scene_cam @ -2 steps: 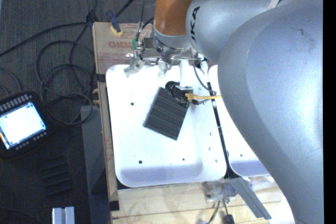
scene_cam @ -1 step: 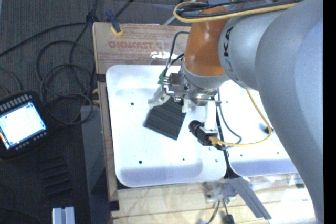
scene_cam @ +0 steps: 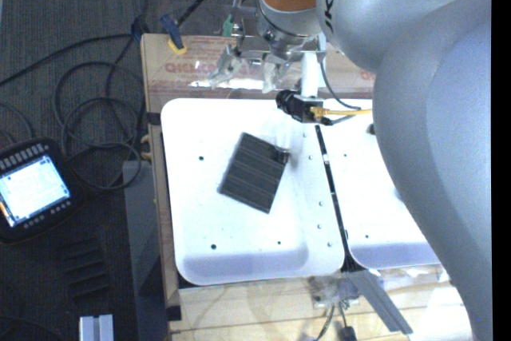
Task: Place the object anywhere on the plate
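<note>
Dark grey and ribbed, the plate lies flat in the left bin, turned at an angle, nearer the bin's far right corner than its near edge. A small dark object sits at the plate's far right corner, touching or just overlapping it; whether it rests fully on the plate is too small to tell. The gripper hangs above the far edge of the left bin, apart from the object, and nothing shows between its fingers; how wide they stand cannot be made out against the clutter behind. That height suggests the arm is clear of the bin rather than reaching for anything. The right bin lies just beside, largely hidden under the arm. Both bins rest on the bench.
</note>
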